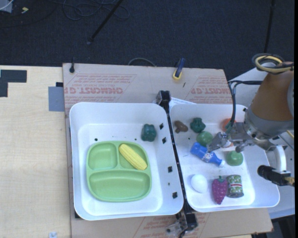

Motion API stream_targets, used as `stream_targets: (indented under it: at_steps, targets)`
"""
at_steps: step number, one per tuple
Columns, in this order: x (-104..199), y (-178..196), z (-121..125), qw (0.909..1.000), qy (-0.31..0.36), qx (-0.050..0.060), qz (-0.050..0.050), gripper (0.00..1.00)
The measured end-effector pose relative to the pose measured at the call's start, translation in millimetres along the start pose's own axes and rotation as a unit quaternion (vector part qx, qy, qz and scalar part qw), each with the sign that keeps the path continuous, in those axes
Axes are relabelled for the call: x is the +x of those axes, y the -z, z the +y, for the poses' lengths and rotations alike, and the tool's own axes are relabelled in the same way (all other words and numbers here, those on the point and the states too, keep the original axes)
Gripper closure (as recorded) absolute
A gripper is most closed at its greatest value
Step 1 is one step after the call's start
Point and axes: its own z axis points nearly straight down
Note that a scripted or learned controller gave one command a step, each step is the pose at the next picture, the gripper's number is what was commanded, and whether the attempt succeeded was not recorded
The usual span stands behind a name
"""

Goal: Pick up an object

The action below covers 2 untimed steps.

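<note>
Gripper of the grey arm w/ orange band sits low in the right-hand shallow white bin, reaching in from the right; can't tell how it's set, metal parts blur together there. It hangs just beside a round green plastic fruit and a blue plastic bottle lying on its side, w/ another green round piece close by on the far side. Nothing visibly gripped, so pick prob. not made yet.

Candidates all lie loose in that bin: dark green leafy toy, brown lump, white egg, purple grape bunch, small labelled tin touching the grapes. Scattered, not stacked, which leaves room to come down on one.

Left bin holds a light green divided plate w/ a yellow corn cob in one compartment, plus a dark green toy near the divider; well apart from the arm, so likely not the target.
</note>
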Motion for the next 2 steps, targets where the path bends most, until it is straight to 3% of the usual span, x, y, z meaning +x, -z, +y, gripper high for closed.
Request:
stream_targets:
  at_steps: [1,2]
  targets:
    - [1,-58,-10,1.0,0.0,-0.001,0.0,0.0]
    - [3,-83,-10,1.0,0.0,-0.002,0.0,0.0]
